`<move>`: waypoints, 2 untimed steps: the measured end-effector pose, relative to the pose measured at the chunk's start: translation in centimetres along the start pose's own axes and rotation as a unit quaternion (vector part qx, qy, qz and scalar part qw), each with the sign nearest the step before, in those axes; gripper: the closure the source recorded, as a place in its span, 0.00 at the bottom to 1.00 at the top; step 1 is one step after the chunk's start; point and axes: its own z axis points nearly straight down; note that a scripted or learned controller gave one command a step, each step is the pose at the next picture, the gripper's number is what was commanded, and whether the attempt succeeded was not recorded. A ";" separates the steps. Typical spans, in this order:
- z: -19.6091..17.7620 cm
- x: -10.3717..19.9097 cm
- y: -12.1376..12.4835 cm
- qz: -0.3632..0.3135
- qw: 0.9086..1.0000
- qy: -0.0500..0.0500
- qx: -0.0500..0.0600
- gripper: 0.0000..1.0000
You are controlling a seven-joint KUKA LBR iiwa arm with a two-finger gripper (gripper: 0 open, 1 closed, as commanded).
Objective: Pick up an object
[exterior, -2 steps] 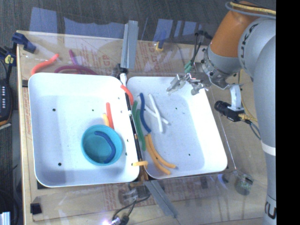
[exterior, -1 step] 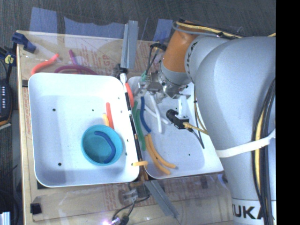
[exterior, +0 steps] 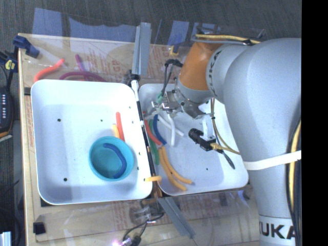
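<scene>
Two white bins [exterior: 51, 137] fill the bench; gripper [exterior: 166, 106] dips into the right bin's upper left, finger spacing impossible to tell, above coloured strips [exterior: 154, 132].

A bowl [exterior: 111, 158] lies in the left bin [exterior: 56, 137]; cords [exterior: 171, 173], seemingly, in the right bin [exterior: 225, 176].

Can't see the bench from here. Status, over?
End effector low in right bin, over a pile of coloured strips; grip unclear. Yellow strips loose nearby. Blue bowl in left bin, untouched.
</scene>
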 end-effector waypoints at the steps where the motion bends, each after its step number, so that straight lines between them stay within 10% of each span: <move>1: -0.4 0.4 -4.4 -0.002 1.000 -0.005 -0.008 0.00; 2: -1.2 0.6 -4.6 -0.006 1.000 -0.001 -0.001 1.00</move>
